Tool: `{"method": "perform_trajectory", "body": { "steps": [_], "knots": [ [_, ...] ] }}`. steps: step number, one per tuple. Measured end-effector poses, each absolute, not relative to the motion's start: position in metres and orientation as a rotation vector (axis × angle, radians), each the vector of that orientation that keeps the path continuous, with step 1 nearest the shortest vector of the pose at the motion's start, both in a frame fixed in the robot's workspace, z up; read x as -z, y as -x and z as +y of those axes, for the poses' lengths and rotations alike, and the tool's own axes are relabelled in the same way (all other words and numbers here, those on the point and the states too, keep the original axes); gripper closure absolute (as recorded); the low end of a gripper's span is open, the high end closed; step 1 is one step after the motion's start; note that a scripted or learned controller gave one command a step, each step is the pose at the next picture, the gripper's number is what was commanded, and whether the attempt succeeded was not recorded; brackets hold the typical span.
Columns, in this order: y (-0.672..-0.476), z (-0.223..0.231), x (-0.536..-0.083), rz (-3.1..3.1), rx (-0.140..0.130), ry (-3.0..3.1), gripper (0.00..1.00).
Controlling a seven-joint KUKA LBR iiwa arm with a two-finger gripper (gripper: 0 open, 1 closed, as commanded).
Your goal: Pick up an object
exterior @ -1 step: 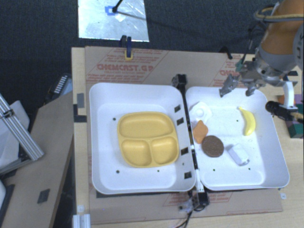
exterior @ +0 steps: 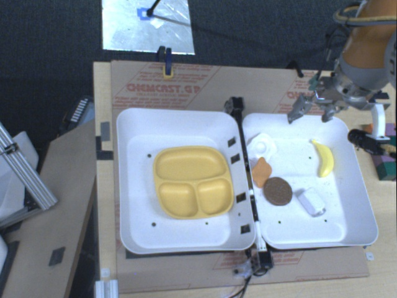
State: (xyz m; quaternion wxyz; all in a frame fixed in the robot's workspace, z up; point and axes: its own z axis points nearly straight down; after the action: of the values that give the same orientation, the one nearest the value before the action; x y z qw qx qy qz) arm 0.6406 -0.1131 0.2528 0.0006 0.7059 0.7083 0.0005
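the arm reaches in from the right, claw spread open, holding nothing.

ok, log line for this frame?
phase: approach | end effector: open, above right bin's far rim, holding nothing | nearest: curved yellow plastic banana

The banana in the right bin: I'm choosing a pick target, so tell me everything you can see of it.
The banana is small, yellow and smooth, likely a plastic toy, curved with its bulge toward the bin's right wall. It lies flat on the floor of the right bin, in its upper right part, running roughly top to bottom with the narrow tip at the top. Nothing touches it: the brown disc and white block lie apart, lower left. The claw hangs above the bin's far rim.
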Motion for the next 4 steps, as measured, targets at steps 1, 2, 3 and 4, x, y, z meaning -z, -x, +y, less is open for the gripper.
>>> {"method": "perform_trajectory", "body": {
  "steps": [1, 2, 3, 4],
  "knots": [
    [-0.641, -0.116, -0.211, 2.224, 0.002, -2.22, 0.0],
    [-0.639, -0.109, -0.15, 2.225, 0.003, -2.221, 0.0],
    [-0.646, -0.113, -0.091, 2.223, 0.001, -2.22, 0.0],
    [-0.647, -0.113, -0.105, 2.22, -0.003, -2.218, 1.0]
  ]
}}
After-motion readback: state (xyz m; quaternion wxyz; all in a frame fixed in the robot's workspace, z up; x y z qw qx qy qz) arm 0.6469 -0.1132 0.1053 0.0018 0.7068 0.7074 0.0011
